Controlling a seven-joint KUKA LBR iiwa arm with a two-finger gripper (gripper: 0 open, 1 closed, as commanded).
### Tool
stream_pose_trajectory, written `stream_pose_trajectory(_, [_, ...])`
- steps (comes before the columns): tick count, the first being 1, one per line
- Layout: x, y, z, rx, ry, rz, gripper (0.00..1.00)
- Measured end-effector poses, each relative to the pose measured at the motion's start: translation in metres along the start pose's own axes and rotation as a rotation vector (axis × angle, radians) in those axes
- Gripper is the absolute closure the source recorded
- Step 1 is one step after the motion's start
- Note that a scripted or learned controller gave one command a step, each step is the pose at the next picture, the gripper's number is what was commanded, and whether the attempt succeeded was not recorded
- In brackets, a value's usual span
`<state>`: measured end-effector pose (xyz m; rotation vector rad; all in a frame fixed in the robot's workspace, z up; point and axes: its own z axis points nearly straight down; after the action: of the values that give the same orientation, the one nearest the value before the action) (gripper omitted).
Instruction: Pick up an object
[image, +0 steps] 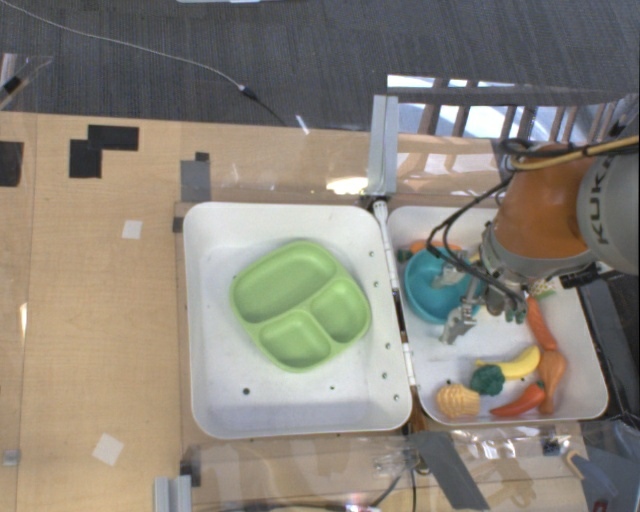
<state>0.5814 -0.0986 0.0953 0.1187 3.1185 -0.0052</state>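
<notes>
Two shallow white plastic bins are set side by side on the light wooden surface (90, 330). The left bin (215, 400) is taken up by a lime-green plastic plate with three compartments (300, 303), laid roughly in the middle and turned at a bit of an angle. The right bin (590, 395) is where the clutter is: a teal plastic bowl (432, 287) is tucked against the left wall, and along the lower edge a yellow corn cob toy (458, 401), a dark green broccoli toy (488, 380), a yellow banana toy (520, 364), a red chili pepper toy (518, 403) and an orange carrot toy (551, 372) are bunched together. The grey arm with the orange band (540, 210) is reached in over the right bin, and the gripper (463, 322) is seen just beside the bowl's lower right rim. Whether the fingers are spread or pressed together can't really be made out, and nothing is seen pinched between them.
</notes>
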Motion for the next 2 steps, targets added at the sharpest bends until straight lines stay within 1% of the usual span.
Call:
stream_pose_trajectory(1, [-0.0414,0.0074,0.0062,0.008,0.104,0.136,0.00])
stream_pose_trajectory(2, [-0.0494,0.0059,0.0049,0.008,0.061,0.145,0.00])
